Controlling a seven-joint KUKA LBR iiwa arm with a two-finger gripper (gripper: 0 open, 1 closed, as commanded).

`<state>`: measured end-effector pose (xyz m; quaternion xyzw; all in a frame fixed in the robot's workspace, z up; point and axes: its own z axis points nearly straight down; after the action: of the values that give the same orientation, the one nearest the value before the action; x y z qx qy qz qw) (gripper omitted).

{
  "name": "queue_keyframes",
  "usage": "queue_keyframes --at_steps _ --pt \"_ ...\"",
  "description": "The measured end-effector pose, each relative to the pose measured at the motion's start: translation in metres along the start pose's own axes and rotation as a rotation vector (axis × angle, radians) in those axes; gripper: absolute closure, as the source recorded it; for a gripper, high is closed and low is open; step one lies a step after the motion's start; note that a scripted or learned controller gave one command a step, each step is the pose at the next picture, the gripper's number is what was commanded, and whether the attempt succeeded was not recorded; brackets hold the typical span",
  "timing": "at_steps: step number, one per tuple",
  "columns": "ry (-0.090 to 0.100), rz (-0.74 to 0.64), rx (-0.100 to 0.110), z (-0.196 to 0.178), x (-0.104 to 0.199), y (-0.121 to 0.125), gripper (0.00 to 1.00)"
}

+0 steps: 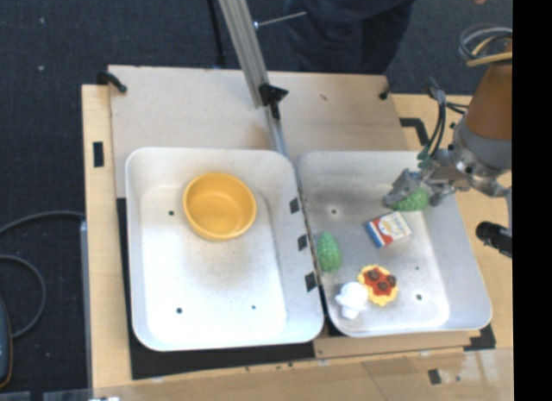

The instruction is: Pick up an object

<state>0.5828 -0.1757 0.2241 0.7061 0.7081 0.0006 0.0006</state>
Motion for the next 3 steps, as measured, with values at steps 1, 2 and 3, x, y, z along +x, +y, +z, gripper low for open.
queue_keyframes --at_steps 1,2,3 --pt "0.000 0.000 0.000 0.000 0.000 0.000 0.00" --pt "-0.002 0.004 0.005 0.059 -0.007 0.001 0.00" --pt "-0.006 0.004 -0.005 0.114 -0.013 0.007 0.00"
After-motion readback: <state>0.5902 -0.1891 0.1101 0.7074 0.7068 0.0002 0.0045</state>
